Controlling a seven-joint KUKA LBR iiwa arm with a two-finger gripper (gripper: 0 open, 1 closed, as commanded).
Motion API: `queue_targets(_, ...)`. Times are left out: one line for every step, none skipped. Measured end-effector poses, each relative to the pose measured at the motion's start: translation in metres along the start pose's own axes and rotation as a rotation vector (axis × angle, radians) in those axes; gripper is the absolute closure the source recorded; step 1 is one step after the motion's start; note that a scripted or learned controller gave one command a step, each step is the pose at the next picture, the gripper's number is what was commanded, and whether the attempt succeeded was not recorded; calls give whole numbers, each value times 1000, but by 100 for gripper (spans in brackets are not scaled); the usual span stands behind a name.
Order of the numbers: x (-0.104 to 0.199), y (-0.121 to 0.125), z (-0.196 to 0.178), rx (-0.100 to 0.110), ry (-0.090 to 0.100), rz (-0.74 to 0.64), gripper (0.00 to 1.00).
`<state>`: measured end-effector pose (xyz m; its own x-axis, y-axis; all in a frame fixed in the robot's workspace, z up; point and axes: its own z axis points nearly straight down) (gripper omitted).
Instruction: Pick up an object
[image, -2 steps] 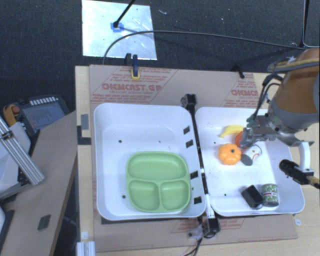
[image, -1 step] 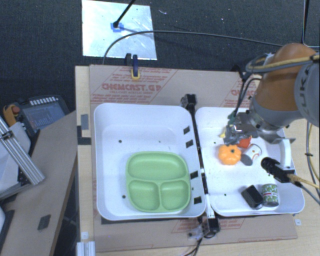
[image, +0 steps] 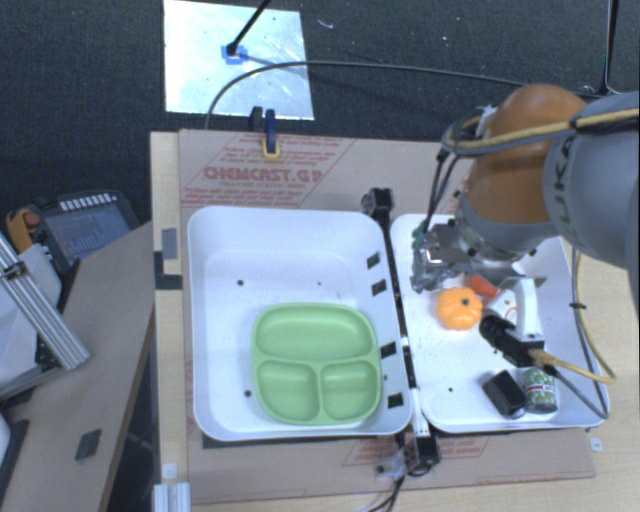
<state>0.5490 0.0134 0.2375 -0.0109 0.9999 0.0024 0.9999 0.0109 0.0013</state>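
Status: pick not yet made. The gripper sits low over the upper left part of the right bin, near the wall it shares with the left bin. Nothing is seen held in it. Gripper opening: cannot tell, the wrist and the orange band hide it from above.

Nearest candidate: orange round object, pumpkin-like, resting on the right bin floor just beside the gripper, to its lower right, apparently apart from it. A small red piece lies at the orange object's upper right, partly under the arm.

Orientation: the orange object is near round, slightly wider than tall in the frame, so no useful long axis. A darker nub on its upper side may be a stem, pointing roughly toward the top of the frame; too small to confirm.

Other contents: black block and a small green-and-white can, side by side at the lower right of the right bin. Green divided plate in the left bin.

Left to do: centre on an object, close, lift clear.
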Motion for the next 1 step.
queue_targets(55, 20, 12, -1, 0, 1, 100)
